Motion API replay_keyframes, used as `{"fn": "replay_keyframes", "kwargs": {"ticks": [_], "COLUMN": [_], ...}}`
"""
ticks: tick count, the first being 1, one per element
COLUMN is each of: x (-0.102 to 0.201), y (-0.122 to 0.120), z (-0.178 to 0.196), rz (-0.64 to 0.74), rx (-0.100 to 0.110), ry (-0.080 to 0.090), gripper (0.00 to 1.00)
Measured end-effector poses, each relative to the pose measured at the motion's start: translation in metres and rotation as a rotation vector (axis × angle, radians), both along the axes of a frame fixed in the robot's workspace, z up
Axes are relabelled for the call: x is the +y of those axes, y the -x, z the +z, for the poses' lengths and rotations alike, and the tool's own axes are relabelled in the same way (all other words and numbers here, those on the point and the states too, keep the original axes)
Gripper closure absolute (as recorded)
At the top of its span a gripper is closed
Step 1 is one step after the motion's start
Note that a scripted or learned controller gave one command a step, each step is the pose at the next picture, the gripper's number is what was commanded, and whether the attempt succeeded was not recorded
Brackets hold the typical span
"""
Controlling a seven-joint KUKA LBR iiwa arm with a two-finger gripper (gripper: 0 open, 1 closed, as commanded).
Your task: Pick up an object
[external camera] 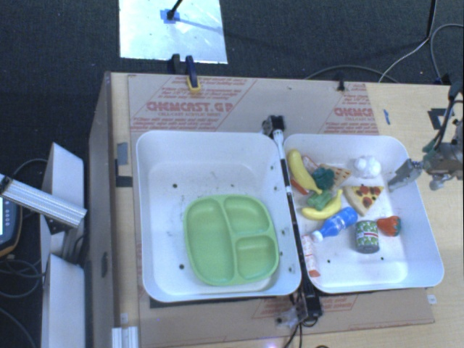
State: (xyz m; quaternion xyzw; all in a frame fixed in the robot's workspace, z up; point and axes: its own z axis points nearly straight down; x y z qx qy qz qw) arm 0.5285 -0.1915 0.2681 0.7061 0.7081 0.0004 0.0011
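Dark carpet surrounds a counter (pixel 217 100) printed "CHEMCAST GP", bearing two white bins.
Left bin (pixel 167 158) holds a green divided plate (pixel 232 239); right bin (pixel 406 267) holds bananas (pixel 299 171), pizza slice (pixel 365 195), blue bottle (pixel 335 225), green can (pixel 367 235). The jaws (pixel 406 172) hover at its right rim, near the pizza slice; their spread is unclear.

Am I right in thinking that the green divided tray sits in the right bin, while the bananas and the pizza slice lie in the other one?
Not quite: in the camera view the green tray sits in the left bin, not the right. The bananas and the pizza slice lie in the other one, the right bin.
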Motion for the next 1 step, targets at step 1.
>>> {"fn": "replay_keyframes", "kwargs": {"ticks": [1], "x": [0.0284], "y": [-0.0369], "z": [-0.17], "rz": [-0.002], "rx": [-0.012], "ry": [0.006], "gripper": [0.0]}}
